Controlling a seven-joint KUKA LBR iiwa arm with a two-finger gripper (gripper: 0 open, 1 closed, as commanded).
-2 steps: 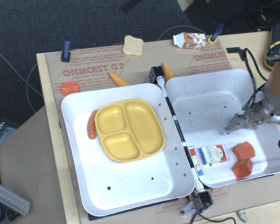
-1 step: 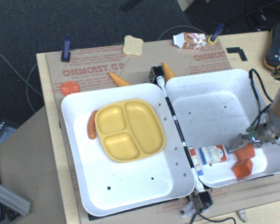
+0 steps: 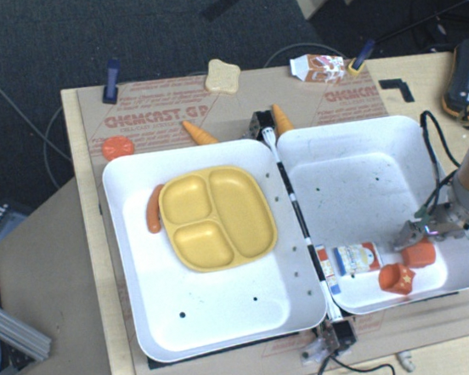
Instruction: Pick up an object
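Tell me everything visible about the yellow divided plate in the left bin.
The yellow divided plate looks like matte plastic, a rounded square with three compartments: two smaller on its left side, one long on its right. It lies flat and slightly rotated on the floor of the left bin, towards the far side. Nothing lies in its compartments. An orange sausage-shaped piece lies against its left rim.

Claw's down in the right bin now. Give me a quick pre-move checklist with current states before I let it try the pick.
1. Claw is inside the right bin: ok.
2. Target close: orange object right by the claw: ok.
3. Object between the claw's tips: cannot tell.
4. Neighbours: red piece and small carton lie close to the target: not ok.
5. Cable drapes over the bin's right rim near the arm: not ok.
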